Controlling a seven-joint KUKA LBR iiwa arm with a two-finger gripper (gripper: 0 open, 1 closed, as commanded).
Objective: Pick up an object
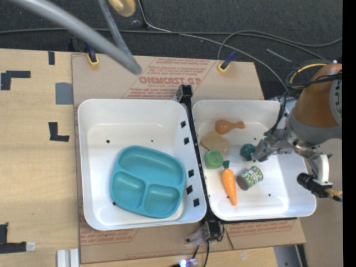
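Two shallow white plastic bins sit side by side on a cardboard sheet on the tabletop [33,166], which has a pale wood grain with dark tape marks at the left of the frame.

Right bin [295,202], centre-right of frame, carries the loose objects:
- Toy carrot [229,186]: orange tapered cone with a green tuft. Long axis runs nearly up-down in the frame, tuft toward the top, tip toward the bottom and slightly right. Lies flat on the bin floor, low in the bin.
- Green round piece [213,159]: smooth, disc-like, just above and left of the carrot's tuft, touching or nearly so.
- Tan block [215,143]: dull, flat-faced, just above the green piece, close to the divider.
- Orange-brown drumstick shape [227,126]: bulb at left, thin handle pointing right; long axis roughly horizontal, near the bin's upper wall.
- Small can [251,177]: cylinder on its side with a green and white label, axis tilted from lower left to upper right, just right of the carrot.
- Dark teal rounded object [247,151]: glossy, above the can, right at the end effector.

End effector [261,151]: low in the right bin, reaching in from the right, its tip beside the teal object. Whether it is released or clenched cannot be told, nor whether it touches the teal object. Grey arm with orange band [314,102] above it at the right edge.

Left bin [89,115]: holds a teal plastic tray [147,181] with three compartments, rounded corners and a smooth matte surface, sitting slightly askew.
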